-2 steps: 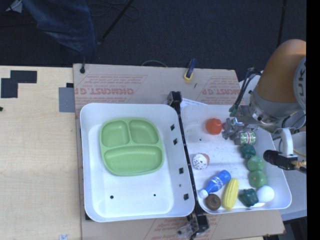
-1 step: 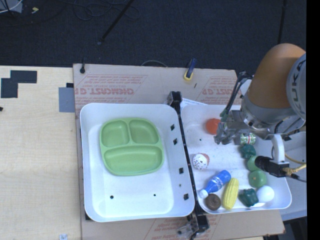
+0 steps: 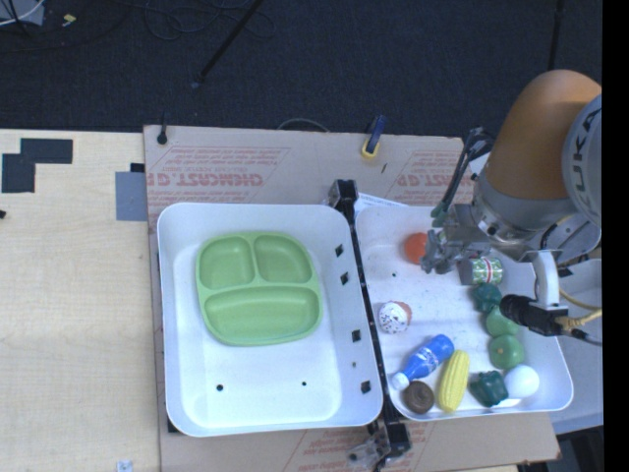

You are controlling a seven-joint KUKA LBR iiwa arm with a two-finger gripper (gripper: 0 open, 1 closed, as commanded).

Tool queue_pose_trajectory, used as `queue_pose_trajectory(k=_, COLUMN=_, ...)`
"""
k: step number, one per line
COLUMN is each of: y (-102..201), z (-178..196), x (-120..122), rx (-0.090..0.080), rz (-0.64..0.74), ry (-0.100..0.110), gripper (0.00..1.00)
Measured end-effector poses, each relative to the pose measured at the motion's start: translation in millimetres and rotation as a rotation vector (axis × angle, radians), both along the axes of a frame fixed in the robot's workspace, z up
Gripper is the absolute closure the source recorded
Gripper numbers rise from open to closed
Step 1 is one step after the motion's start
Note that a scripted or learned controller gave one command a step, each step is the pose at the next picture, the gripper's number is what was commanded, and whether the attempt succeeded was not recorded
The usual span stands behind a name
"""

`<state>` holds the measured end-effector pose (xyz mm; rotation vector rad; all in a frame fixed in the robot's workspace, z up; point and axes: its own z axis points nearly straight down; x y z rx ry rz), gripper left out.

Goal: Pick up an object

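Left bin [image 3: 187,264]: white, shallow. Holds one green tray [image 3: 259,289] with three compartments, two small ones at 12 o'clock and one long one at 6 o'clock. The tray sits toward the bin's 12 o'clock half; the compartments hold nothing visible.

Right bin [image 3: 560,386]: white, shallow, side by side with the left one. Contents, by position within the bin:
- Orange ball [image 3: 415,247], at about 10 o'clock, just beside the gripper.
- Can [image 3: 486,269], lying on its side near the centre, at the gripper's 3 o'clock.
- White ball [image 3: 394,317] with red marks, at 8 o'clock, apart from the rest.
- Blue bottle [image 3: 425,358] with white cap, tilted, at 7 o'clock.
- Brown disc [image 3: 420,397], at 7 o'clock by the rim, touching the bottle's cap end.
- Corn [image 3: 453,381], yellow, upright along the 6 o'clock rim, just beside the bottle.
- Dark green toys [image 3: 488,297], a loose column running down the 3 o'clock side to the 5 o'clock corner.
- White egg [image 3: 522,381], at 5 o'clock among the green toys.

Gripper [image 3: 439,254]: hangs low over the right bin's 11 o'clock area, between orange ball and can. Whether its jaws are apart or together cannot be made out; nothing is seen between them.
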<state>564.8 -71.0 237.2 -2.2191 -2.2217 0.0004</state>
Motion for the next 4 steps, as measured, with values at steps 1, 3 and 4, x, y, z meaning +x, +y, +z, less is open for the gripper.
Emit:
queue_pose_trajectory(k=1, y=-5.3, z=-20.2, x=-4.7, rx=-0.001, rz=-0.002, ry=0.004, gripper=1.0)
queue_pose_trajectory(k=3, y=7.3, z=-12.6, x=0.1, rx=0.0, rz=0.0, ry=0.0, gripper=1.0)
queue_pose_trajectory(k=4, y=0.4, z=-20.0, x=-2.6, rx=0.0, rz=-0.002, ry=0.003, gripper=1.0)
